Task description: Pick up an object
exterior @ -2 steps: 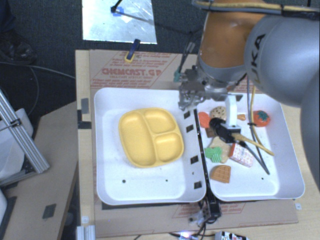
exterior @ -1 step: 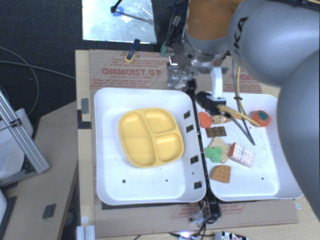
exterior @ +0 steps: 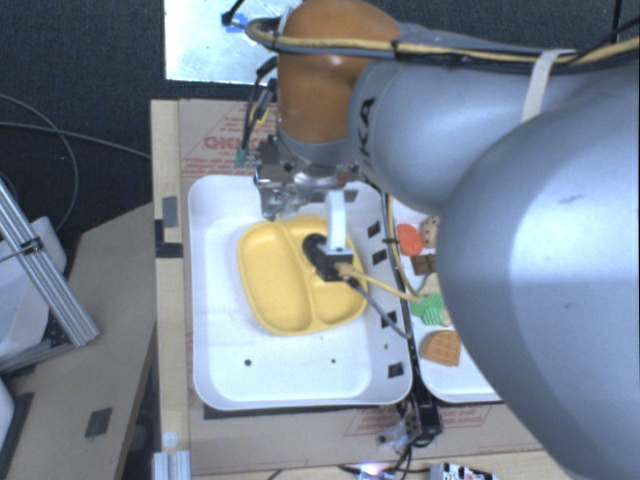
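A yellow two-compartment plate (exterior: pixel 290 283) lies in the left white bin (exterior: pixel 290 378), toward its back half. My gripper (exterior: pixel 305 218) hangs straight down over the plate's far rim, under the orange band (exterior: pixel 325 68) of the arm. A small black piece (exterior: pixel 320 253) sits at the plate's right compartment just below the gripper, with a yellow cable (exterior: pixel 385 288) running from it to the right; I cannot tell whether it is a loose object or part of the tool.
The right bin (exterior: pixel 460 393) holds a red-orange item (exterior: pixel 408 238), a brown block (exterior: pixel 424 265), a green piece (exterior: pixel 432 310) and a waffle-like piece (exterior: pixel 441 348). The grey arm covers most of that bin. A metal frame (exterior: pixel 40 278) stands at the left.
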Available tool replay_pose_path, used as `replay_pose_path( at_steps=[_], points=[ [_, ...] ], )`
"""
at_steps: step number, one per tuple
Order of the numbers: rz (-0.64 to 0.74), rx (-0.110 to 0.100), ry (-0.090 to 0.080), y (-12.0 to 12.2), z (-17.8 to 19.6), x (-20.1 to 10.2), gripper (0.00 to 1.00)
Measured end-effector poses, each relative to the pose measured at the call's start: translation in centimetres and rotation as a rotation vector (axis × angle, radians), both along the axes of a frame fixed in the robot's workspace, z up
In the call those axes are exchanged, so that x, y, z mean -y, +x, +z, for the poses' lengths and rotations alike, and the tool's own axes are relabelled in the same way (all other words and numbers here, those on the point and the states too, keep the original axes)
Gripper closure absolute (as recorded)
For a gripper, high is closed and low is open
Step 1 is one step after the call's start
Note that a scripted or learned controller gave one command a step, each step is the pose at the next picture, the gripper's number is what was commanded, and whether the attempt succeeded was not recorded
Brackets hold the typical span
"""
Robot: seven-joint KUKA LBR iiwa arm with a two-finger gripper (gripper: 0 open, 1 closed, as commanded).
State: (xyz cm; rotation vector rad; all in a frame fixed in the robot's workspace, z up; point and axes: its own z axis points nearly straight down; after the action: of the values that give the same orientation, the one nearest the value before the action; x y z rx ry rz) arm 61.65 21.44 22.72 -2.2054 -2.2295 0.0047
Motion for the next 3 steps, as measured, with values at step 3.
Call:
replay_pose_path(
  at_steps=[3],
  points=[
    [0.004,0.012,0.002,-9.7,19.3,-1.8,1.0]
  ],
)
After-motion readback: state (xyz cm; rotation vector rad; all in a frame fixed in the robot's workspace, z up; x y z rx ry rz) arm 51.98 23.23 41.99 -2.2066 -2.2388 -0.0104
